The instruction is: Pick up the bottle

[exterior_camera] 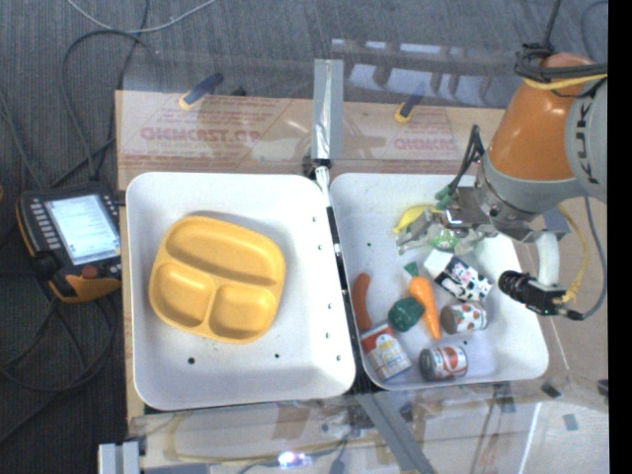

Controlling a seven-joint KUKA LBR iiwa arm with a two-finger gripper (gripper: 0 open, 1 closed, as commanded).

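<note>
The gripper [446, 221] hung over the back of the right bin [528, 363], low among the clutter beside a yellow banana [409, 217]. Whether it was spread or pressed together, the view did not let me tell, and nothing could be seen pinched in it.

And the bottle [385, 352]? That looked to be the small one with the red label, lying on its side at the front left corner of that same bin, just beside the wall shared with the left bin [148, 363]. So the target lay towards the camera and to the view's left of the tool, well apart from it, with a carrot [425, 302] and a green toy [405, 314] in between.

Its long axis ran slantwise, from upper left to lower right in the view. A silver can [442, 361] sat near its lower end, a red sausage [361, 299] near its top. My read: the arm would have to come forward across the bin and close across that slant, not along it
</note>
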